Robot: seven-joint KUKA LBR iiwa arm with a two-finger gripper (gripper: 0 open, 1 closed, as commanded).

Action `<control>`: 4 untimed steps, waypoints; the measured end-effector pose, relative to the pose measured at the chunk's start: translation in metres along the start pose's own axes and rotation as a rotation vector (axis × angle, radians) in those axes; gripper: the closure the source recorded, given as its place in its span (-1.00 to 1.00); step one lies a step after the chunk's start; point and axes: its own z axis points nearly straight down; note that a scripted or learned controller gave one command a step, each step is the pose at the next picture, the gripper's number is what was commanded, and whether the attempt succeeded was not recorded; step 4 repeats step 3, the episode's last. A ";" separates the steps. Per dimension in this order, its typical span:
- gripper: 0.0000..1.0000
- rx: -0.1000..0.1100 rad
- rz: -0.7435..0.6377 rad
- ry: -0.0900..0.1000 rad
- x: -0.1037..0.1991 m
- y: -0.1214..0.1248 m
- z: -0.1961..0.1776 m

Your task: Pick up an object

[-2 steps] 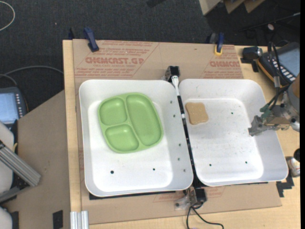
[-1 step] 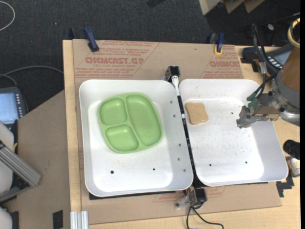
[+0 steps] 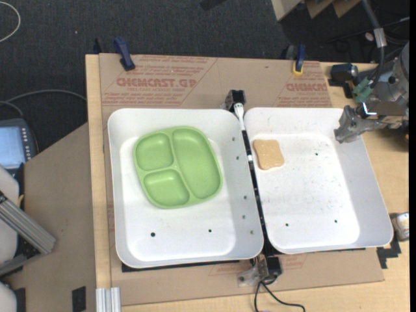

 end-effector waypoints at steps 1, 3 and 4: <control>1.00 -0.002 0.003 0.000 0.019 0.001 -0.125; 1.00 0.013 -0.004 0.003 0.123 0.000 -0.008; 1.00 0.013 -0.004 0.003 0.123 0.000 -0.008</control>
